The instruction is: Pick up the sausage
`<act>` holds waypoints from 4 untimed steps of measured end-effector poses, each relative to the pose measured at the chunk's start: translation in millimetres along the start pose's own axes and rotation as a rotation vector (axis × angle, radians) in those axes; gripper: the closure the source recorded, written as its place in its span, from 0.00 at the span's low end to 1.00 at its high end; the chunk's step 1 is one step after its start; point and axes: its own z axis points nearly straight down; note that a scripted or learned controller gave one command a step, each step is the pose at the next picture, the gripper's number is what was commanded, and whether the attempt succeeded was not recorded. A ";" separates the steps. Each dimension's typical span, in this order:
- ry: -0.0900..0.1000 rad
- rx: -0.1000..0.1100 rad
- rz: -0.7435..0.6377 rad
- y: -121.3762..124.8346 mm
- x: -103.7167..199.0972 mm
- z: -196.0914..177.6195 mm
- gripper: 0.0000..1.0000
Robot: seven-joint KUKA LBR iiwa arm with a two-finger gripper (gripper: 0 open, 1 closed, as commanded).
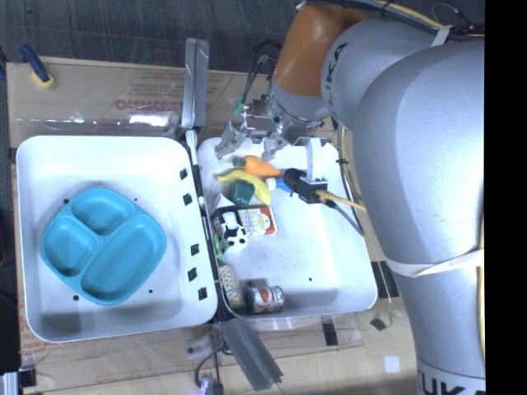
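Brown table (99, 85) top carries two shallow white bins side by side. The left bin (37, 171) holds a blue divided plate (103, 245). The right bin (329, 237) has a cluster at its far end: an orange carrot-like piece (263, 168) touches a yellow banana (258, 188), and a dark green piece (240, 192) lies on the banana. Just nearer sits a small carton (247, 223) with black-and-white patches. At the near edge a can (265, 297) lies on its side. Just beside the can, against the wall shared with the left bin, is the sausage (228, 281), as far as I can tell: a tan, speckled roll, too small to be sure of. The tool (249, 148) hangs over the far cluster, released, with nothing between its spread fingers, well apart from the sausage.
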 end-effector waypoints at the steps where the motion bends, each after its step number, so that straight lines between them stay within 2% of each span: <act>1: 0.000 -0.001 -0.052 -1.2 -57.8 100.1 0.00; 2: 0.001 0.002 -0.055 -1.2 -57.5 89.9 1.00; 3: 0.000 -0.004 -0.097 2.2 -23.9 -22.8 1.00; 4: 0.000 -0.001 -0.111 -45.4 27.2 -53.1 1.00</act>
